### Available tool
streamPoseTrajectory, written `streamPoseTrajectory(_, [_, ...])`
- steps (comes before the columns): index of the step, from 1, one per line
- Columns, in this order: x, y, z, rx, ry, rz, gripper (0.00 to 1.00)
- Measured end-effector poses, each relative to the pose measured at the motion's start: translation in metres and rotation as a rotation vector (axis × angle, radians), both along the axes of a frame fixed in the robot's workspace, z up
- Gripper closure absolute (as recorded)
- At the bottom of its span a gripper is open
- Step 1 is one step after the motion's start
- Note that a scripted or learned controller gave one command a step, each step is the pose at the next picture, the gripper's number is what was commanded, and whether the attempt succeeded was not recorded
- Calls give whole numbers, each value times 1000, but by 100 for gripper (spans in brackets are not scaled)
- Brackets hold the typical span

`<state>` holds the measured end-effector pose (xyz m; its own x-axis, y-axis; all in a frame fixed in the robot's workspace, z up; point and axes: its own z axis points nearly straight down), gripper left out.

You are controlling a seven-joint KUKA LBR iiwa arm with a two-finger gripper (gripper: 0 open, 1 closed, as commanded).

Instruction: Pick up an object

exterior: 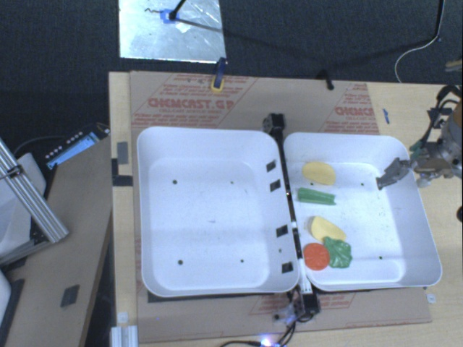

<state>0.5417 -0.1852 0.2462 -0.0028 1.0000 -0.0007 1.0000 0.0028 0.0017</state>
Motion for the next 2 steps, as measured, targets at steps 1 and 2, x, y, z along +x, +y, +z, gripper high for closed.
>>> streamPoseTrajectory(1, [1,0,11,-1,-4,4,100])
streamPoseTrajectory(2, [9,-23,188,-9,-20,2,100])
